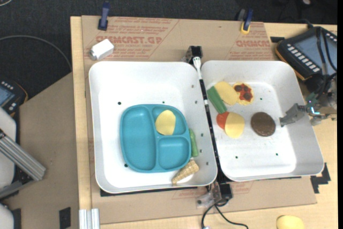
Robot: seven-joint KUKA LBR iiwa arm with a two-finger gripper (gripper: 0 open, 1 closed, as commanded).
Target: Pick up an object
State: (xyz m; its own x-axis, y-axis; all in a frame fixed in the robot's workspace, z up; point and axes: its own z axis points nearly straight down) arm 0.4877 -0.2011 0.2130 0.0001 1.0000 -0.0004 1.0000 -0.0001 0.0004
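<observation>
**Approach step, nothing grasped yet**

The brown disc (263, 124) lies in the right bin (278, 161), just beside a yellow-and-red piece (231, 124). The hand (289, 116) sits at the bin's right side, near the disc; whether it is apart or together I cannot tell. Next, I judge, it must centre over the disc, then descend

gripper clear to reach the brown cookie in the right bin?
Probably yes. The gripper sits just right of the brown cookie inside the right bin, with bare bin floor between them. The nearest other item, a yellow-and-red piece, lies on the cookie's far side.
</observation>
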